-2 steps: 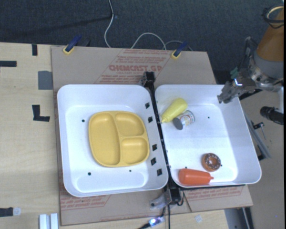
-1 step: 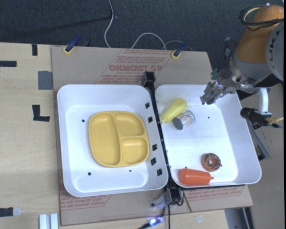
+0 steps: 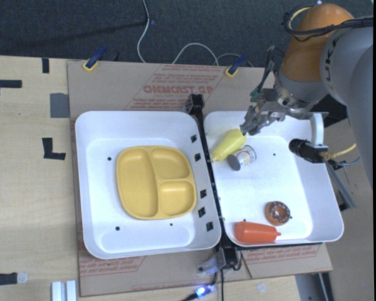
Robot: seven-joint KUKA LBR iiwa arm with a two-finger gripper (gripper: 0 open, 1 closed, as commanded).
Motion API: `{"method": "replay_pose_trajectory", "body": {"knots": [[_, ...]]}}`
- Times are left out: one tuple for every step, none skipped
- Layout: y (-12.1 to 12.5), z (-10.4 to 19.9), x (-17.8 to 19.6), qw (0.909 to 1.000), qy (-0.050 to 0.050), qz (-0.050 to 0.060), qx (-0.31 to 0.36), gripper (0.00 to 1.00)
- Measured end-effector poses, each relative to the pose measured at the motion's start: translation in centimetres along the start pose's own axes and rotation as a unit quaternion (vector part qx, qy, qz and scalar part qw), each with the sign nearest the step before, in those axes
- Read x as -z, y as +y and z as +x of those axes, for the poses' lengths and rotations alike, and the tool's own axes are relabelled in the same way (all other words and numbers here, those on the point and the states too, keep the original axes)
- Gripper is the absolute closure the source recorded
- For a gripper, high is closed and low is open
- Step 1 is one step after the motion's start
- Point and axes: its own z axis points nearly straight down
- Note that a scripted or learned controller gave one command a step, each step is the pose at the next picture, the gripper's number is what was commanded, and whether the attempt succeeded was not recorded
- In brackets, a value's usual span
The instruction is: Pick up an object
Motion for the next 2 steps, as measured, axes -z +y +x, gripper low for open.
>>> {"method": "replay_pose_trajectory", "body": {"knots": [[0.5,5.3,1.3,1.0,0.0,-0.001,0.0,1.0],[1.7,11.2,0.6,1.0,0.0,0.0,0.0,1.0]]}}
